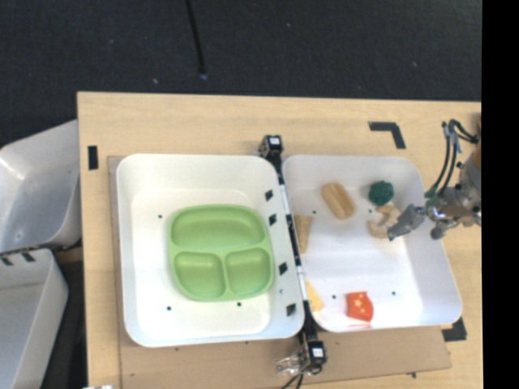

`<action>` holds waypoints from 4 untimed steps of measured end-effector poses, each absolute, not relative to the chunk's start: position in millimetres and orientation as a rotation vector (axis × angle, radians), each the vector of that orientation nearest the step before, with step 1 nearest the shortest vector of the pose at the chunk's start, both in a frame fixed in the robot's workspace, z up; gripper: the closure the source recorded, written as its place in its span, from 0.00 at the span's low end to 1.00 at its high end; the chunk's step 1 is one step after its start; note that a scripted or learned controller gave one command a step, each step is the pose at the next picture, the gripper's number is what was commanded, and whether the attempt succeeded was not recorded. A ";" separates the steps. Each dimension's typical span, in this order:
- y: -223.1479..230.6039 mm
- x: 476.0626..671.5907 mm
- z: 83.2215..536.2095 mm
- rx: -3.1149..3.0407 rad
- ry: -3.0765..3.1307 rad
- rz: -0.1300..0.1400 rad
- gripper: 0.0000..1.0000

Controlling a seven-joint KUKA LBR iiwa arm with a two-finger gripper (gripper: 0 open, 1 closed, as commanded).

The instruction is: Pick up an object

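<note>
The right bin (422,282) holds several small items: a tan bread roll (338,200), a dark green broccoli-like piece (381,191), a small beige piece (381,222), a red piece (359,306), a yellow scrap (314,301) and a tan wedge (302,232) by the dividing wall. My gripper (422,224) comes in at the bin's right edge, open, with its fingers spread. One grey finger (403,224) lies right beside the beige piece. Nothing shows between the fingers.
A green three-compartment plate (220,252) lies in the middle of the left bin (138,298). Cables (448,156) hang near the wrist at the right. Grey containers (36,193) stand off the bench's left side.
</note>
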State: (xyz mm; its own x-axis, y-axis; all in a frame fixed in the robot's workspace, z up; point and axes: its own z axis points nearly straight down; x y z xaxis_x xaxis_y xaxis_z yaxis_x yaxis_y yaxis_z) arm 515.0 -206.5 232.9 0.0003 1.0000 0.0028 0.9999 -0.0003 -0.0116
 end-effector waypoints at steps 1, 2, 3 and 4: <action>-206.2 517.1 237.4 -2.217 -2.223 0.003 0.00; -211.8 523.9 188.2 -2.217 -2.219 0.007 0.00; -202.6 527.1 132.2 -2.218 -2.217 0.006 0.00; -203.3 526.5 96.4 -2.221 -2.217 0.006 0.00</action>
State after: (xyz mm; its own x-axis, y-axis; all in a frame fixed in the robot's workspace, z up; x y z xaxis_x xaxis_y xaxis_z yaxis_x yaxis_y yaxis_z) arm 526.5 -203.3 96.4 0.0017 1.0000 0.0000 1.0000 -0.0017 -0.0055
